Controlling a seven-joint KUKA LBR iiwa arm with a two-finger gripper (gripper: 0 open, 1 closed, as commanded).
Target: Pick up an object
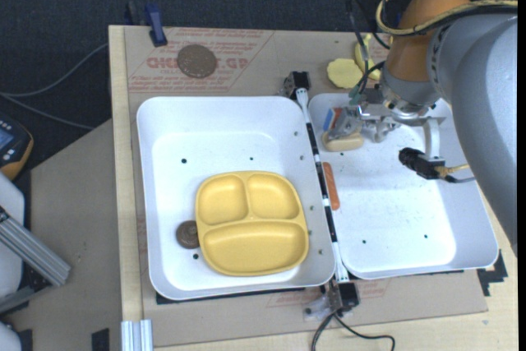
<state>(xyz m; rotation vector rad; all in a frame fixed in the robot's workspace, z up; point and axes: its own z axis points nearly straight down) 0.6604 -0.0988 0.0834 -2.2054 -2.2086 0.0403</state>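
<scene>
My gripper (pixel 362 121) hangs over the right bin's (pixel 411 242) far-left corner; my wrist hides its opening, so I cannot tell.

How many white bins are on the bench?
2: the left bin holds a yellow divided plate; the right bin sits beside it, under the gripper.

A yellow three-part tray (pixel 250 222) lies flat in the left bin. A small brown disc (pixel 188 235) rests at its left edge.
</scene>
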